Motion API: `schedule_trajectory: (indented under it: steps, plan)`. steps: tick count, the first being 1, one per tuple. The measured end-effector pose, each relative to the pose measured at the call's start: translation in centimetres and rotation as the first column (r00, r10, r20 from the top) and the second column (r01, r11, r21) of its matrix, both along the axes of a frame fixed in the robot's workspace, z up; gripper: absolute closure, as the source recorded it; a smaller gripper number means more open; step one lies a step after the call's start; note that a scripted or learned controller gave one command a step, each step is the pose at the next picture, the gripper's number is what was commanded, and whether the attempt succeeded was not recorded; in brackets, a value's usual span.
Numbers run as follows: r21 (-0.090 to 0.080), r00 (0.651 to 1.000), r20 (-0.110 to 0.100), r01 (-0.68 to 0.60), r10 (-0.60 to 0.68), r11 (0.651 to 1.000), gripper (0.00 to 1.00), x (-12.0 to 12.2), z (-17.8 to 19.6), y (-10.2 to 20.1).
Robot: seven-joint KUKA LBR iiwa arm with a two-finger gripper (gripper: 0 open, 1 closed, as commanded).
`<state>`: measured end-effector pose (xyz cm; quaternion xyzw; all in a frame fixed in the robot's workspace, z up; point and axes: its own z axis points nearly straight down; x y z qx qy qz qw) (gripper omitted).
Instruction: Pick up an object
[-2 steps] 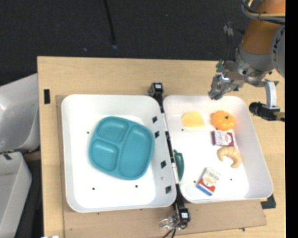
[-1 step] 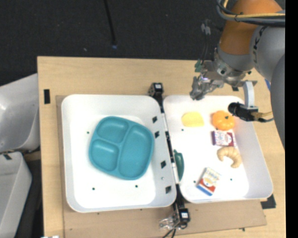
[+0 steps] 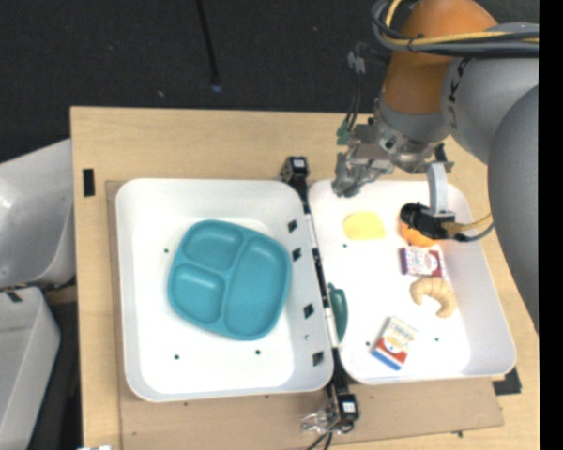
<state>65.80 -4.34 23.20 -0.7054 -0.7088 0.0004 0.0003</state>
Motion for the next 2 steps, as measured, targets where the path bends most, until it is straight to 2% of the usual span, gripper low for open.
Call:
schedule_trajectory:
  steps: [1,2]
  plan:
    - [0.001,1.0,0.0,-0.001,0.001,1.0,1.0,-0.3,-0.7,5.1]
    - [0.002,1.0,0.0,-0.002,0.002,1.0,1.0,-1.6,0.5,11.0]
